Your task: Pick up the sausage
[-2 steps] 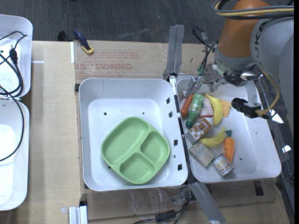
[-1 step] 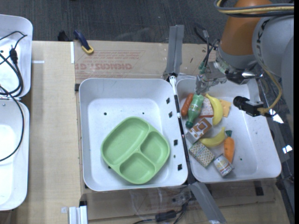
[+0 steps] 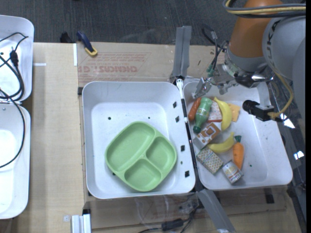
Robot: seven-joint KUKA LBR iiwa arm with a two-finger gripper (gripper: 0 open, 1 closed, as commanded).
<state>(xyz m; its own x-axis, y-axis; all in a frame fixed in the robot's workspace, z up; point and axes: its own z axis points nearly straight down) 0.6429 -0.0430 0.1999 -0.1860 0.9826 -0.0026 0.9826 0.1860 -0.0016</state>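
Reddish-orange, the sausage (image 3: 194,109) lies tilted near the right bin's (image 3: 272,178) back left corner, touching a green bottle (image 3: 202,114). Just behind it hangs the gripper (image 3: 210,84), over the back edge; whether it is open I cannot tell. A green divided plate (image 3: 141,156) sits in the left bin (image 3: 97,130).

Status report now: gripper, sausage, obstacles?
Gripper above right bin's far-left corner. Sausage at left wall, free. Green bottle touching it.
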